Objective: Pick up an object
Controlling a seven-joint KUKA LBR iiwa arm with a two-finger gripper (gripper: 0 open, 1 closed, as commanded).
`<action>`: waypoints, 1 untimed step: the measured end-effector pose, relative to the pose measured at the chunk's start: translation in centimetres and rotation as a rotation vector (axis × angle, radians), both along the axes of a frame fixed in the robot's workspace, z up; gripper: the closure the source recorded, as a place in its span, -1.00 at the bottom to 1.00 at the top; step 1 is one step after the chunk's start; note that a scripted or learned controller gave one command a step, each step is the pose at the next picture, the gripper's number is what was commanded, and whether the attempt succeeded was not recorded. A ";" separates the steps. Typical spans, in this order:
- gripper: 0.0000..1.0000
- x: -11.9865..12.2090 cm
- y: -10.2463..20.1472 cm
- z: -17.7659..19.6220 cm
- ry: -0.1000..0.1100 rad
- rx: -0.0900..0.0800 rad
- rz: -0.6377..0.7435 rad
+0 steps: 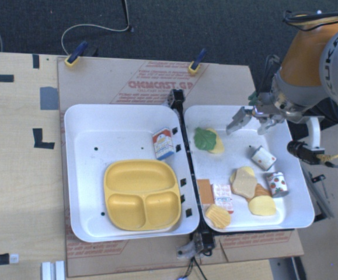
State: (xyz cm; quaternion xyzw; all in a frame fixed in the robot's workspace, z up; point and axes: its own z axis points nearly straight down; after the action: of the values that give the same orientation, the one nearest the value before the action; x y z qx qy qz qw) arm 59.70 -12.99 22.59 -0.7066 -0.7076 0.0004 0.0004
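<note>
Two-finger gripper (pixel 251 125) seen spread wide, nothing held, above far part of right white bin (pixel 297 212). Nearest candidate: green leafy toy on yellow base (pixel 206 139), far-left in that bin. Judged light, soft, slightly squashy; best pinched across narrow sides.

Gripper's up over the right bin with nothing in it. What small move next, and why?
Probably lower the open gripper toward the small white cylinder just below it in the right bin. That piece lies apart from the crowded toy foods nearer the front, so the fingers likely have room around it.
</note>
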 end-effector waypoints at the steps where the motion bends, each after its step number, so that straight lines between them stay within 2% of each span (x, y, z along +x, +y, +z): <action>1: -1.00 5.7 1.8 -8.7 -0.004 -0.001 0.002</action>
State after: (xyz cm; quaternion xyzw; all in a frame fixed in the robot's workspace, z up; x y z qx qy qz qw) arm 65.37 -11.22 13.89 -0.7059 -0.7083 -0.0005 -0.0015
